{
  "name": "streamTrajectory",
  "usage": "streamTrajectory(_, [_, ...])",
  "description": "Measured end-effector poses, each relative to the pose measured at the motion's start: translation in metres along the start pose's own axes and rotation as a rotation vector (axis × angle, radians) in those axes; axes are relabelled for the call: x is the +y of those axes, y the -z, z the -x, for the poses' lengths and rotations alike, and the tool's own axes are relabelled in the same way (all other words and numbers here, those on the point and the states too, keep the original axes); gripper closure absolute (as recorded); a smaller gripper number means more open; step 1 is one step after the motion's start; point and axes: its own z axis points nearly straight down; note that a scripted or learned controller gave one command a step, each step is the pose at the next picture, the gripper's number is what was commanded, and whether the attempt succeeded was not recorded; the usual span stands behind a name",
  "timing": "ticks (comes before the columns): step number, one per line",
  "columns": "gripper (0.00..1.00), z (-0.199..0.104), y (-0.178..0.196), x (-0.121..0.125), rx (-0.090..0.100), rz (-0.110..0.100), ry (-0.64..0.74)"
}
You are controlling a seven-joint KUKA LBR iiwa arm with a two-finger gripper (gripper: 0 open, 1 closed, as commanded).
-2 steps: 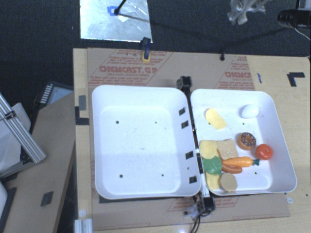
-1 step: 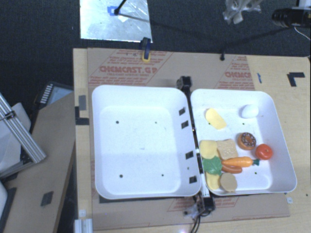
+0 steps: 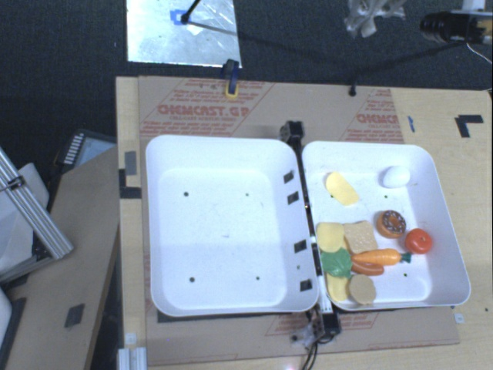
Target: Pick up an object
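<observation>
Toy food [image 3: 362, 245] untouched, clustered in right bin [image 3: 443, 206]
My claw [image 3: 372, 10] hangs far above the bench; whether clenched or released I cannot tell; nothing picked, grasp remains to do

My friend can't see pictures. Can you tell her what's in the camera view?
Two shallow white plastic bins sit side by side on a bench; the right bin holds toy food, including a round red tomato, an orange carrot and a chocolate doughnut.
</observation>
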Motion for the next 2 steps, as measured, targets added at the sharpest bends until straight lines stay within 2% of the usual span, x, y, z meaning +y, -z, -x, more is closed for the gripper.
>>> streamTrajectory(2, [1.0,-0.032,0.0,-0.005,0.0,-0.001,0.0])
